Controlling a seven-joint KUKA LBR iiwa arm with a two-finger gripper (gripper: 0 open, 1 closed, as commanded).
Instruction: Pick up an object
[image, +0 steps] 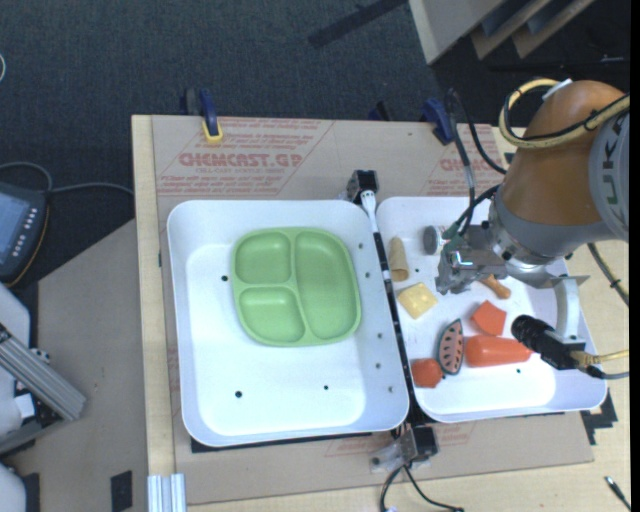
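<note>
The right bin (520, 398) holds several small toy foods. A tan cylinder (399, 258) lies by the bin's left wall, with a yellow wedge (416, 299) just in front of it. A small grey piece (430, 238) sits near the back. A watermelon slice (451, 347), a red chunk (426, 372), an orange block (489, 318) and a longer orange-red piece (495, 350) lie toward the front. My gripper (455, 272) hangs over the bin's back middle, just right of the yellow wedge and tan cylinder. A small orange piece (497, 289) pokes out beside it. Nothing is seen held.
The left bin (200, 380) bears a green divided plate (296, 286). A black divider (385, 290) runs between the bins. The arm's bulky wrist (555, 190) covers the right bin's back right corner. Clamps stand at the bench's far edge.
</note>
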